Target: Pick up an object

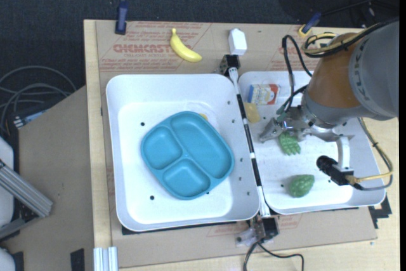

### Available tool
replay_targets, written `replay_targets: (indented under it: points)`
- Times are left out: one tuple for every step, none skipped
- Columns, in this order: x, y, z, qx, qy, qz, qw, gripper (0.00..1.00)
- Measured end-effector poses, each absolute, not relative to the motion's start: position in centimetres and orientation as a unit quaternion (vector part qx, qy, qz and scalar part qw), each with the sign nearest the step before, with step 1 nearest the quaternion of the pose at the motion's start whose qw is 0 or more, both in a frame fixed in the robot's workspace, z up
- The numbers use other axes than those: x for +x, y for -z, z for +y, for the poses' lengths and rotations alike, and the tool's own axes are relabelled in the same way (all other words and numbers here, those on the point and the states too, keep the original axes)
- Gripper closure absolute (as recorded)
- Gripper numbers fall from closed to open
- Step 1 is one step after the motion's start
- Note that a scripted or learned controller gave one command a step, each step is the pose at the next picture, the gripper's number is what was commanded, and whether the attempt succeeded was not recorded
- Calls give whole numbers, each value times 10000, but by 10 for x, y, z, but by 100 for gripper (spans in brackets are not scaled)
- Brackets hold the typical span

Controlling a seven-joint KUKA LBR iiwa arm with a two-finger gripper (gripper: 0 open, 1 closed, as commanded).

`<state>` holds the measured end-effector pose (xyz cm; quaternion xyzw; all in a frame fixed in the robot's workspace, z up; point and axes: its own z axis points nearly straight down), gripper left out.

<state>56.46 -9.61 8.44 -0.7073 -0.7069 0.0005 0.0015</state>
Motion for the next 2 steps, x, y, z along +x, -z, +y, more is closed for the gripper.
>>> replay_targets:
  points:
    - [565,-94,-96,-7076,-1,-7066,6,100]
    - [583,-185,-48,-7066,9,-7077,-6,100]
